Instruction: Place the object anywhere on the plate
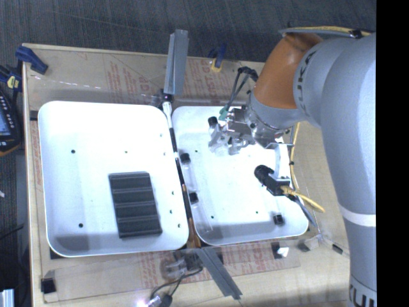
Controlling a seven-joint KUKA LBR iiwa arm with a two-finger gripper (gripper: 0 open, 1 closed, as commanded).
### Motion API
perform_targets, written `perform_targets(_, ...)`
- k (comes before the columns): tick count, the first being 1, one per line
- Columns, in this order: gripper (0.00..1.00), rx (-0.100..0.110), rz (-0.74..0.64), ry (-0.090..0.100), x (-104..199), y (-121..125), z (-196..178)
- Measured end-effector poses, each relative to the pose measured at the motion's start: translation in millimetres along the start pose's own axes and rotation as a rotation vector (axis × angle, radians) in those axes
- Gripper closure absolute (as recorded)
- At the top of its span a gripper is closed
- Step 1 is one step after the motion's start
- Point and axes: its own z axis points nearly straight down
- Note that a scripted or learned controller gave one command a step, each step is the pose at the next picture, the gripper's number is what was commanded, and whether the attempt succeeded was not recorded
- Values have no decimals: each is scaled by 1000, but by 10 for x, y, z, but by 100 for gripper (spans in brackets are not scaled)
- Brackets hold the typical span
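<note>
A dark grey ribbed rectangular plate [134, 204] lies flat in the left bin [64, 126], towards its front middle. My gripper [225, 139] hangs over the back part of the right bin [243, 226], near its middle, far to the right of the plate. The metal of the gripper blurs against the white bin floor. A small green speck [223, 114] sits at the gripper's upper side; I cannot tell what it is. No loose object is plain to see on the right bin's floor.
A raised divider [180, 171] runs between the two bins, with small black fittings on its right side. A grey metal bar [174, 62] stands behind the bins. The arm's big grey body fills the right side of the bench.
</note>
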Motion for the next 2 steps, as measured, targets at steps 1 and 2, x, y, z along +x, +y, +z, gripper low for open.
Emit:
perform_targets(1, 100, 0, 222, 2, 1131, -146, -771)
perform_targets(2, 100, 4, 11, 0, 1279, -1234, -49)
